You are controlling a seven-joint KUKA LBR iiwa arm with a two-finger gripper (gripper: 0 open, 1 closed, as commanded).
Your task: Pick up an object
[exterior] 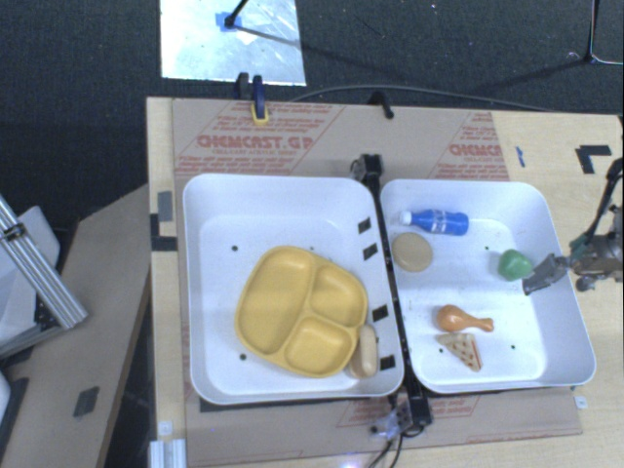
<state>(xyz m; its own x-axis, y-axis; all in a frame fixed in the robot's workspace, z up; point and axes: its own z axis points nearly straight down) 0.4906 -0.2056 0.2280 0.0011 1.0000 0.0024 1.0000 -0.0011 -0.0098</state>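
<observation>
Five objects, one blue bottle (436,222) among them, fill the right bin (561,291); gripper (542,274) state unclear.

Wooden bench (585,135), brown printed sheet (292,139), two white bins (283,198)

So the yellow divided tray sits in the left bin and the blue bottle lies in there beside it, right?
Not quite. The yellow divided tray is in the left bin, but the blue bottle lies in the right bin, near its far edge. The camera view shows this.
</observation>
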